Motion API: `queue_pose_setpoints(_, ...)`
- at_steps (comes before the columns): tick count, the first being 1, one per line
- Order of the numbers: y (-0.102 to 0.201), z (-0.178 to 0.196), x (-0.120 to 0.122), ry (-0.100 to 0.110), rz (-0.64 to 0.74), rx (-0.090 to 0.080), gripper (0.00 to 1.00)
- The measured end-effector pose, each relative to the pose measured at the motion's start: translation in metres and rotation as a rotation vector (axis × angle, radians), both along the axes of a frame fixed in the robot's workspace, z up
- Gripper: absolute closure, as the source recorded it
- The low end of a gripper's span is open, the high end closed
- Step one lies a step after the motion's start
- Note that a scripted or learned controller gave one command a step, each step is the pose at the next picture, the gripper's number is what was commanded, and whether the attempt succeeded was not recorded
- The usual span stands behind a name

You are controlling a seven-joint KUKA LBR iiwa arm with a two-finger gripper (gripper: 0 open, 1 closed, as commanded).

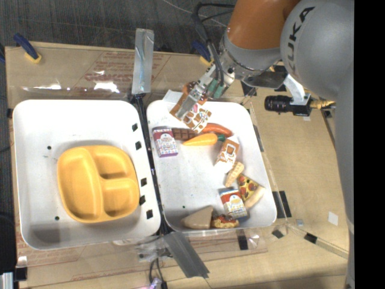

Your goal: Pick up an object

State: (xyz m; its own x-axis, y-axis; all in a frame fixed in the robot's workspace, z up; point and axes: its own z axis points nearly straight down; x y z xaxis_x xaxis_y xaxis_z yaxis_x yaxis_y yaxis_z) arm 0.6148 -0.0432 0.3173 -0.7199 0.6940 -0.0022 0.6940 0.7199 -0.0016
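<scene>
My gripper (198, 96) hangs over the far edge of the right bin (180, 179). It is shut on a brown snack carton (191, 112) with white squares, which hangs tilted and overlaps the bin's far rim. Just below the carton in the bin lie an orange carrot (200, 139) and a red pepper (218, 129). Beside them are a maroon box (165, 142) and a dark chocolate bar (181, 134).
Further toy food lies in the right bin: a second brown carton (227, 152), a cracker (234, 173), a pizza slice (250, 191), a small can (233, 202) and a bread slice (198, 219). The left bin (36, 125) holds a yellow divided plate (97, 181).
</scene>
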Motion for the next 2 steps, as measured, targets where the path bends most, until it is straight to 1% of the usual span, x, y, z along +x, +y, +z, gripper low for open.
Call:
queue_pose_setpoints(1, 0.002, 0.01, 0.001, 0.0, 0.01, -0.002, 1.0)
queue_pose_setpoints(2, 0.058, -0.038, 0.02, 0.007, -0.045, 0.002, 1.0)
